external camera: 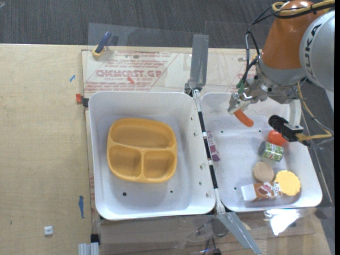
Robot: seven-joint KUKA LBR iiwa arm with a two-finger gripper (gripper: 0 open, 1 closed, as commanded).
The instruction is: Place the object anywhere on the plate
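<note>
A yellow plate (pixel 142 149) with three compartments lies in the middle of the left bin (pixel 101 142). My gripper (pixel 239 104) hangs over the upper left part of the right bin (pixel 228 158). A small orange carrot-like piece (pixel 245 118) lies at a slant right under the gripper's tip, its upper end meeting the gripper. I cannot tell whether it is held or resting on the bin floor.
In the right bin's lower right are a green can with a red top (pixel 272 149), a round tan piece (pixel 263 171), a yellow disc (pixel 288 183) and an orange and white carton (pixel 260 191). A purple strip (pixel 213 147) lies along the divider.
</note>
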